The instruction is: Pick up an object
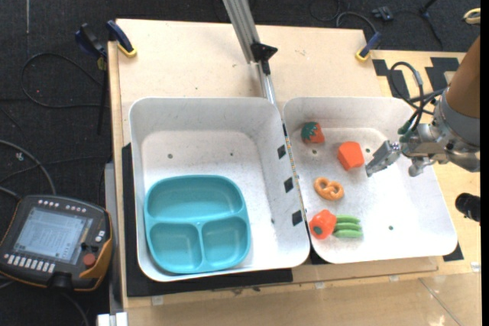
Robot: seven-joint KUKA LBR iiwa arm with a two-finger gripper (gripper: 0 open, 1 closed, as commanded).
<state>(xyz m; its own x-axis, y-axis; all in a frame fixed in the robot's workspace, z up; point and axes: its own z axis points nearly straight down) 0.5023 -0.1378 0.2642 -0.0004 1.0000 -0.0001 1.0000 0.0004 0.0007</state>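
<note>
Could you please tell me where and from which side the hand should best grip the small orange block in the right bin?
Probably straight from above, closing across two opposite flat sides of the small orange block. It sits alone on the right white bin's floor, with bare space around it for the hand.

The grey arm (466, 99) with its orange band reaches in from the right edge, wrist angled down and leftward. Its metal two-finger end effector (380, 159) points left at a slant, hanging low, with nothing visible between the tips.
</note>
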